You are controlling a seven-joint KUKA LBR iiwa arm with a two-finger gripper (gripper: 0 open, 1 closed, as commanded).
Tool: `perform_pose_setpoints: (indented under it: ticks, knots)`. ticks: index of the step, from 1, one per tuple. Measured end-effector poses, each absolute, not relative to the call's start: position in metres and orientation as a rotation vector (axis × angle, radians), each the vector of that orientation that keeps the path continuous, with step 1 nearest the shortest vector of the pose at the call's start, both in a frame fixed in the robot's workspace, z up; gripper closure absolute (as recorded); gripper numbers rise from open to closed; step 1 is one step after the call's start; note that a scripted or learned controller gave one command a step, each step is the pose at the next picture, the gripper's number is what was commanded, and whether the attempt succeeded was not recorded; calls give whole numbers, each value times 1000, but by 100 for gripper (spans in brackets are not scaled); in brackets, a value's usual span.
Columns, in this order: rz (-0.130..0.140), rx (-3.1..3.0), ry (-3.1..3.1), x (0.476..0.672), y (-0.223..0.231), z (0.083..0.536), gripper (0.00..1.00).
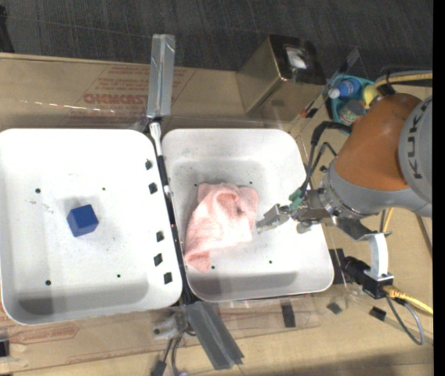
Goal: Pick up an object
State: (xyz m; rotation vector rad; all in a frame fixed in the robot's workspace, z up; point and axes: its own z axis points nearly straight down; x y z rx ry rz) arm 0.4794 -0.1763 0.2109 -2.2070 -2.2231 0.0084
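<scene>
Looking down on the bench (pixel 42 77) from the fixed camera, two shallow white bins sit side by side. The right bin (pixel 285 151) holds a crumpled pink cloth (pixel 218 224), the thing nearest the arm. The cloth lies flat on the bin floor toward the bin's left half, its long axis running from the upper right, where it is broadest and most bunched, down to the lower left, where it narrows to a rounded end close to the bin's near wall. Its left edge lies just beside the wall that the two bins share.

The grey arm (pixel 379 159) with its orange band reaches in from the right over the right bin's rim. The hand (pixel 269 219) points leftward and sits low over the bin floor, its tip just at the cloth's right edge; whether it touches the cloth cannot be told. Whether the hand is apart or together cannot be told either, since the tip is small and blurred, and nothing is seen gripped in it.

The left bin (pixel 19 288) holds a small blue cube (pixel 83 219), well apart from the cloth and the hand. Behind the right bin stands a tan box (pixel 273 73), and cables (pixel 399 300) trail along the bench beside the arm.
</scene>
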Motion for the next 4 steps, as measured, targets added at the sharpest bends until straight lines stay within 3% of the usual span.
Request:
perform_pose_setpoints:
  ticks: [1,2,3,4]
  knots:
    - [9,-2141,-2288,547,-161,155,0]
    - [-5,-2060,-2373,591,-171,96,0]
    - [-8,-2066,-2373,640,-177,96,0]
    - [-7,-1841,-2553,662,-208,97,0]
